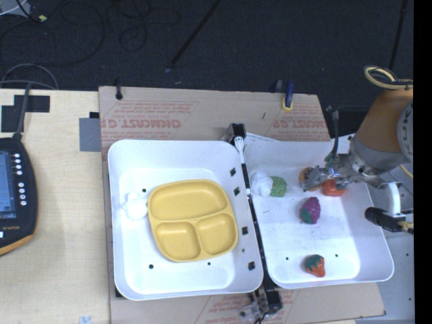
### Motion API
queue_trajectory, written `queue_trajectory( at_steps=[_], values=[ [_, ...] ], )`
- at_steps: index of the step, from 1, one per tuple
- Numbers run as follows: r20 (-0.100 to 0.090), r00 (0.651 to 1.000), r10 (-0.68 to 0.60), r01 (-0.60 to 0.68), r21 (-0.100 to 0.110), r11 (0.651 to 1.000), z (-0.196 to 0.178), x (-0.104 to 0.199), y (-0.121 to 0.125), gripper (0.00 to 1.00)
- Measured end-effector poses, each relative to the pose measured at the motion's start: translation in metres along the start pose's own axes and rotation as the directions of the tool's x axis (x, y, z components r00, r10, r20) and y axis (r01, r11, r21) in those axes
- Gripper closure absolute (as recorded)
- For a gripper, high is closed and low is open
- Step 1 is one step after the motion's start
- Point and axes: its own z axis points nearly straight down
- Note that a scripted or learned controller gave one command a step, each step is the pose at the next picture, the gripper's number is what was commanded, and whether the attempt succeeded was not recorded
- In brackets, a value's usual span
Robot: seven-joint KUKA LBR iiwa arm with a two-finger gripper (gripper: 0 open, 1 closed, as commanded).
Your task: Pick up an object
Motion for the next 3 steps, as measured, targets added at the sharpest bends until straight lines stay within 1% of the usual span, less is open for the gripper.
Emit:
queue_trajectory(
  at_steps=[1, 2, 3],
  values=[
    [-0.003, 1.0, 0.006, -0.006, 0.025, 1.0, 0.023, -0.006, -0.071, 0.0],
    [0.0, 1.0, 0.002, -0.002, 0.015, 1.0, 0.022, -0.007, -0.011, 0.0],
    [-0.003, 1.0, 0.006, -0.006, 0.025, 1.0, 0.022, -0.006, -0.081, 0.0]
  ],
)
